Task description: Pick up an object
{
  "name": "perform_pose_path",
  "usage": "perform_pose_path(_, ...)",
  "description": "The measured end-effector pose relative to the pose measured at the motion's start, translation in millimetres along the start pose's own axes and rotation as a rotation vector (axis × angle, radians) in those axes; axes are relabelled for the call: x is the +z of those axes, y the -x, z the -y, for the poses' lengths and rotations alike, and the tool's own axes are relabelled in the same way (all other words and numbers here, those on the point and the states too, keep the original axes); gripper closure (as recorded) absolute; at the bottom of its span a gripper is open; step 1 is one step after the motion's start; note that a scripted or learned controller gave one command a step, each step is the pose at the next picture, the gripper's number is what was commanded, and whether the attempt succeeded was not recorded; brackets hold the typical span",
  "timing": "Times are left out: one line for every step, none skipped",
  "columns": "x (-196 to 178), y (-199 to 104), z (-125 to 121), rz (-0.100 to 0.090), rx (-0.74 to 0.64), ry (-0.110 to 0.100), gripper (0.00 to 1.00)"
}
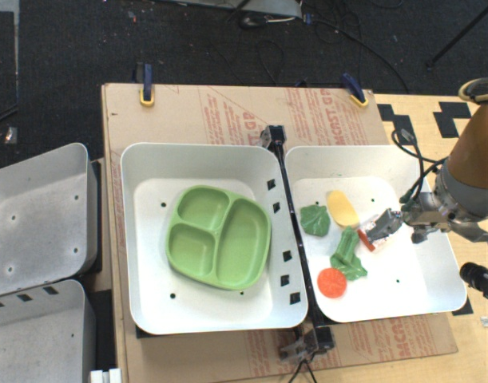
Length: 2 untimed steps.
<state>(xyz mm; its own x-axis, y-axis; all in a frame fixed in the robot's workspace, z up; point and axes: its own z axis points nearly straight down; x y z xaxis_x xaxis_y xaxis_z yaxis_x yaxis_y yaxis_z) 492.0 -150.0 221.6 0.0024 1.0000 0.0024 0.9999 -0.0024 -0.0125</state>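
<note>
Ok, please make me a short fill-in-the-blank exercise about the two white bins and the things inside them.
1. The green divided plate lies in the ____ bin.
2. The plate has ____ compartments.
3. The round orange-red piece lies in the ____ bin.
4. The yellow piece lies next to the dark ____ piece.

Missing words: left; three; right; green

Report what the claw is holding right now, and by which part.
Cannot be told. The claw hangs low over the right bin, beside the green toy and yellow piece, but no object is visibly between its tips.
</note>
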Motion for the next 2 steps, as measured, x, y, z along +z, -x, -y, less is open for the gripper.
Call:
perform_pose_path(-5.7,-0.4,-2.6,0.002,-0.003,0.012,0.0)
perform_pose_path(39.9,-7.2,-5.4,0.001,-0.002,0.008,0.0)
